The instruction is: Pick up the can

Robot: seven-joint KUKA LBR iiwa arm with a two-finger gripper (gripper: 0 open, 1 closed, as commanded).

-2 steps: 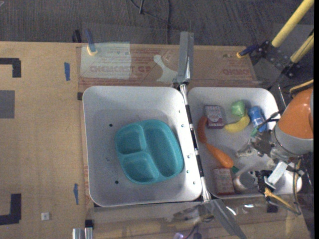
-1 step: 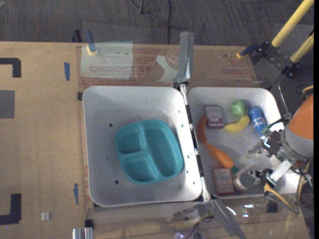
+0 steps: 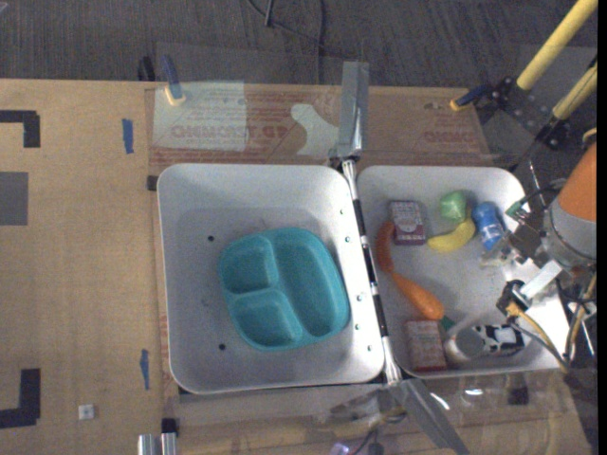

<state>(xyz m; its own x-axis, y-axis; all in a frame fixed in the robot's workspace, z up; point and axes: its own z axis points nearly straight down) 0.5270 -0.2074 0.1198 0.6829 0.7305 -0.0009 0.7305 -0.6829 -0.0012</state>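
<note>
Currently the blue can (image 3: 488,224) lies far in the right bin (image 3: 474,173), just beside the banana (image 3: 450,239); gripper (image 3: 520,240) state: I cannot tell. Risk: an off-centre closure could roll the can or catch the banana

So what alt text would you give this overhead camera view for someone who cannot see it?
A grey robot arm reaches from the right over a white bin holding a can, banana, carrot and other small items. The neighbouring bin holds a teal divided plate.
</note>
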